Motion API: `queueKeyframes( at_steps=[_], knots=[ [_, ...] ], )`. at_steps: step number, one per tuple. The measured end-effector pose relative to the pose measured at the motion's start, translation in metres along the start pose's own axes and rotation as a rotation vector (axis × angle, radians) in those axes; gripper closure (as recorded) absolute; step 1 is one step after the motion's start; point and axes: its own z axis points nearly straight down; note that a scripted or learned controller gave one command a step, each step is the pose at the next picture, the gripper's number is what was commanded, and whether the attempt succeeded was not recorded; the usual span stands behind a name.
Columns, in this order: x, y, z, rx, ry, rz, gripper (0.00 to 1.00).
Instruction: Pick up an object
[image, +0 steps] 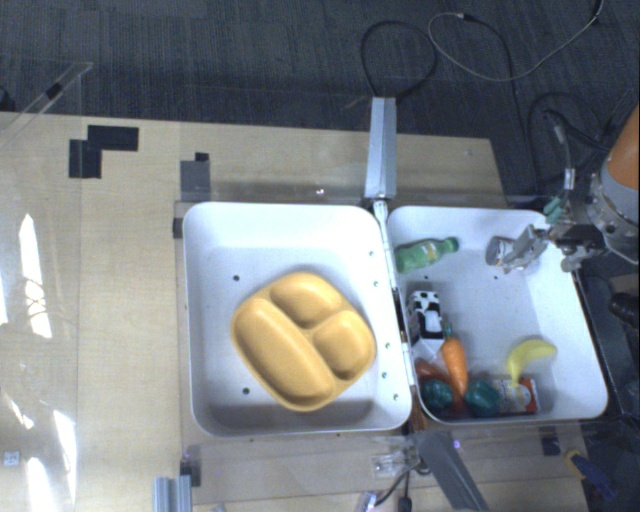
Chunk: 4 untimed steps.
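Toward the upper right of the frame, the gripper (512, 252) hangs over the top part of the right bin (560, 330), its fingers slightly spread with nothing between them, apart from every object. Below and left of it in that bin lie a green bottle (426, 253) near the top left corner, a black-and-white toy (428, 312) beside the left wall, an orange carrot (455, 365), a teal object (483, 396) and a yellow banana (529, 355) toward the bottom. Centre-left, the left bin (215, 260) holds a yellow three-section tray (303, 338).
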Motion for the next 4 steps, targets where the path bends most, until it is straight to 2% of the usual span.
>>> queueKeyframes(
  at_steps=[1, 2, 3, 4],
  knots=[
    [-0.062, -0.009, 0.114, 0.0, 0.0, -0.073, 0.0],
    [-0.06, -0.045, 0.185, -0.008, -0.002, -0.128, 0.0],
    [-0.062, -0.042, 0.117, -0.003, -0.001, -0.208, 0.0],
    [-0.048, -0.062, 0.185, -0.009, -0.004, -0.333, 0.0]
  ],
)
